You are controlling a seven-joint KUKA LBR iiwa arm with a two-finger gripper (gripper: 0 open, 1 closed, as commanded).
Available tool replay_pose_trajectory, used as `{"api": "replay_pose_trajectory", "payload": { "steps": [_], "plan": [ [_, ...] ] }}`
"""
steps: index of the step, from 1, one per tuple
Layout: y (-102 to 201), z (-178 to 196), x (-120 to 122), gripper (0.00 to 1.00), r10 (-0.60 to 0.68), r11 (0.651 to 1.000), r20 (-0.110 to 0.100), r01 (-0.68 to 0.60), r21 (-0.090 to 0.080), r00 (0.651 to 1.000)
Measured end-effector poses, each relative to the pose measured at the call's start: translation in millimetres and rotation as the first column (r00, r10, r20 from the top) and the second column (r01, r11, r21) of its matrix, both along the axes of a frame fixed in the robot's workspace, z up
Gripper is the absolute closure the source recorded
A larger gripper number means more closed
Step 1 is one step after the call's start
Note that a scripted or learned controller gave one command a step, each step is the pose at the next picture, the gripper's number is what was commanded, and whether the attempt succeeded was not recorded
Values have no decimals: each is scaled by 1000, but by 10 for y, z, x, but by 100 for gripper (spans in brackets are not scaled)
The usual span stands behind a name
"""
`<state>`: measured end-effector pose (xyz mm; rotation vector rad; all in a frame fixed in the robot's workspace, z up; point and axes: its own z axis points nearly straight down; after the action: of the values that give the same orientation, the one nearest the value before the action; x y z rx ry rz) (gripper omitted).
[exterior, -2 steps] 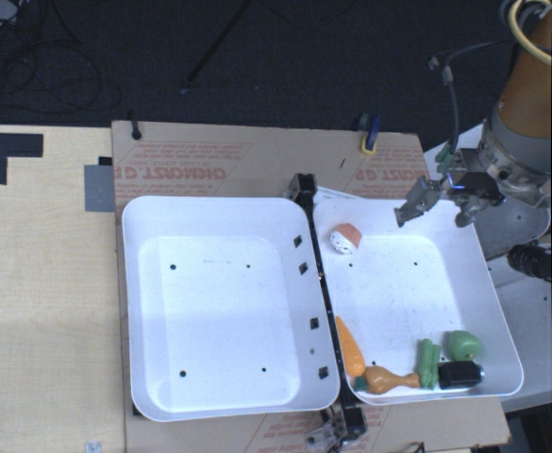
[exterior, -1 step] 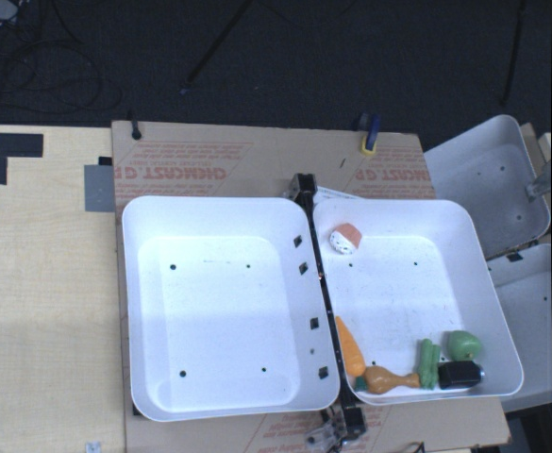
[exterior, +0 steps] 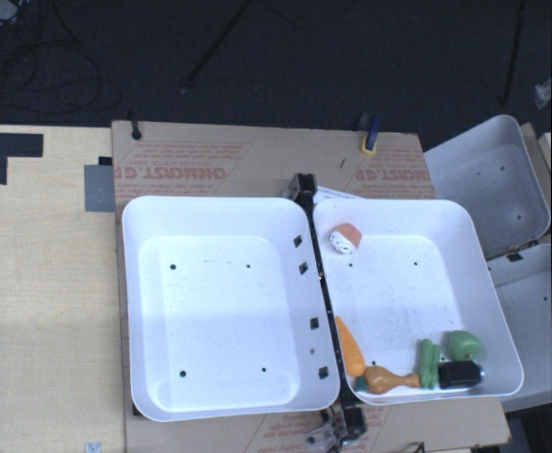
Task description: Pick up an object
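The right bin [exterior: 464,253] holds several small objects. An orange and white piece [exterior: 345,239] lies near its far left corner. An orange carrot [exterior: 349,345] lies along its left wall near the front. A tan pear-shaped toy [exterior: 391,379] rests at the front edge. Beside it stands a green stick-like piece [exterior: 428,363], then a black object [exterior: 460,375] and a round green object [exterior: 463,344] in the front right corner.
The left bin [exterior: 153,225] sits beside the right one on a cardboard sheet [exterior: 219,163]. A black divider with clips [exterior: 315,291] runs between the bins. A grey metal plate [exterior: 488,182] stands at the right. A blue clamp [exterior: 371,132] holds the cardboard's far edge.
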<state>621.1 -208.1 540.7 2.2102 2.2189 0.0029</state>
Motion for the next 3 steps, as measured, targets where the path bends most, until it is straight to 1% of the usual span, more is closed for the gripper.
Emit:
{"api": "replay_pose_trajectory", "payload": {
  "steps": [1,2,3],
  "plan": [
    [29,63,-31,100,5,1000,-13,-5,5,1000],
    [894,-39,-21,100,5,1000,-13,-5,9,1000],
    [708,-1367,-351,100,-6,1000,-26,6,8,1000]
  ]
}}
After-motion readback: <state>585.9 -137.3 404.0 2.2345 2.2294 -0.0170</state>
